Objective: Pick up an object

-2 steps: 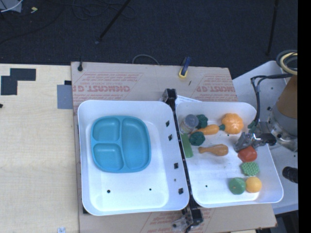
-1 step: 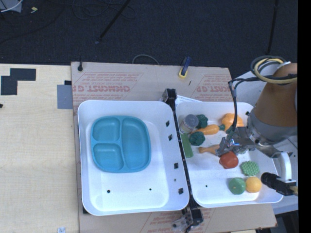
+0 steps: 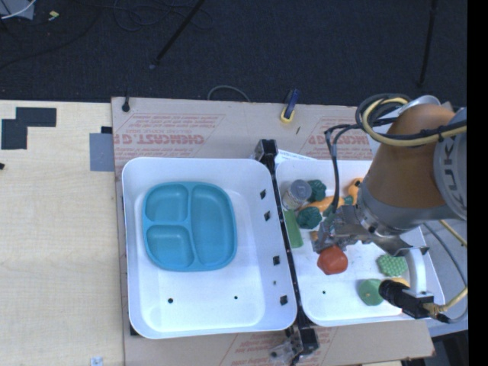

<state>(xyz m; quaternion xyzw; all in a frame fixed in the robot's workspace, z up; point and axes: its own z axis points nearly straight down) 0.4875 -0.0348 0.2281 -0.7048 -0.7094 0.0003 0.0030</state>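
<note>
My gripper (image 3: 329, 241) hangs low over the middle of the right bin (image 3: 335, 315), under the grey arm with its orange band. A red rounded object (image 3: 332, 261) sits directly below the gripper tip, touching or nearly touching it. Whether it is held is not visible. Just left of the gripper lies a dark green lump (image 3: 309, 218). A second dark green piece (image 3: 316, 189) and a greyish round object (image 3: 296, 195) sit further back. The arm hides part of the bin's back right.
The left bin (image 3: 145, 303) holds a blue divided plate (image 3: 189, 226). In the right bin, a light green object (image 3: 371, 292) and a patterned green piece (image 3: 393, 265) lie front right, an orange piece (image 3: 353, 187) at the back, and a green strip (image 3: 293, 231) along the left wall.
</note>
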